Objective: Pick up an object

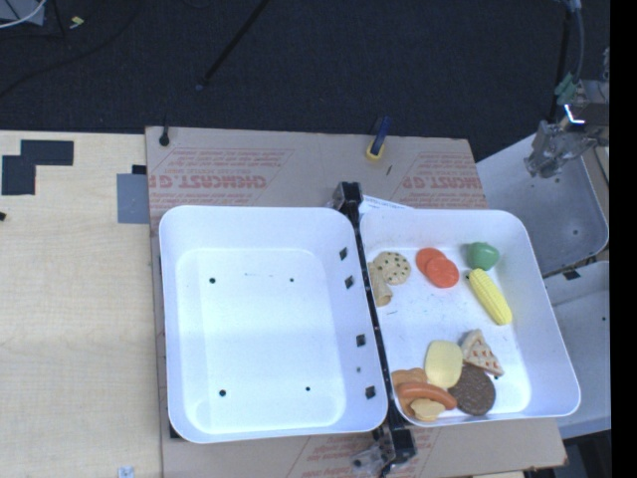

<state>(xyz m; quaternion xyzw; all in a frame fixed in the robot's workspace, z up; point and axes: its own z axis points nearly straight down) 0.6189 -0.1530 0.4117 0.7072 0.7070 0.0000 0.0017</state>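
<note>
Toy foods crowd the right bin (542, 297): a corn cob (491, 296) beside a green piece (484, 255), others heaped at the near wall. The hand's state cannot be told. A grab into that heap risks slipping off.

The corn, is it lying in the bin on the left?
No, the yellow corn lies in the right bin, beside the green toy.

A robotics lab: white bins (261, 229) clamped to a cardboard-covered bench (249, 172), toy food (445, 364), dark carpet.
</note>
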